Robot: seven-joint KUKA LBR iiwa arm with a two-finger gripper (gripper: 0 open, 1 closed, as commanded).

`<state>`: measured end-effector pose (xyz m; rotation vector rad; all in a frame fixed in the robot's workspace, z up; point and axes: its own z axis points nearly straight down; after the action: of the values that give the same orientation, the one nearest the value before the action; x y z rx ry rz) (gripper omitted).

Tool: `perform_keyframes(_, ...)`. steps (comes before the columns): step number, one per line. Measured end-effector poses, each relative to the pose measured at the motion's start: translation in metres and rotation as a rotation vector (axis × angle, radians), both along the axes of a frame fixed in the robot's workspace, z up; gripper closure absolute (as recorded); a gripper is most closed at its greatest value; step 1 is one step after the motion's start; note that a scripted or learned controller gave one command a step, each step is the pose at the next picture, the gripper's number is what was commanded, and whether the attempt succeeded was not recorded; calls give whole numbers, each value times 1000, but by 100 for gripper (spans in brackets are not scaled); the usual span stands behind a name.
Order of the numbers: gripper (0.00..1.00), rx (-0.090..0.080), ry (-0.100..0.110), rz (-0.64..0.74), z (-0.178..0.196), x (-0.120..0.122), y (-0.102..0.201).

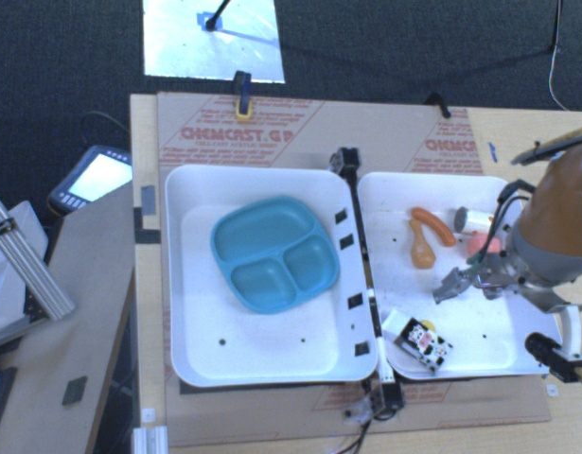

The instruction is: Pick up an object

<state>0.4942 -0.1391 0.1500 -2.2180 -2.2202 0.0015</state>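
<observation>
Camera view: gripper [449, 287] hangs low in the right bin [480, 353], and whether it's clenched or released, I cannot tell. Orange carrot-like toy [432, 226] lies just up-left of it, black-and-white toy [423, 340] below. Nothing visibly grasped; descending between them risks closing on bare floor.

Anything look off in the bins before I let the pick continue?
Nothing spilled or broken. The black-and-white toy lies tilted against the right bin's near-left corner. The blue plate sits askew in the left bin.
</observation>
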Motion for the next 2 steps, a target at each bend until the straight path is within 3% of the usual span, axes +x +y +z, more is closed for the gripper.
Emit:
perform_keyframes(1,0,-1,1,-1,-57,-6,-8)
perform_keyframes(2,100,-3,-6,0,-43,-3,-8)
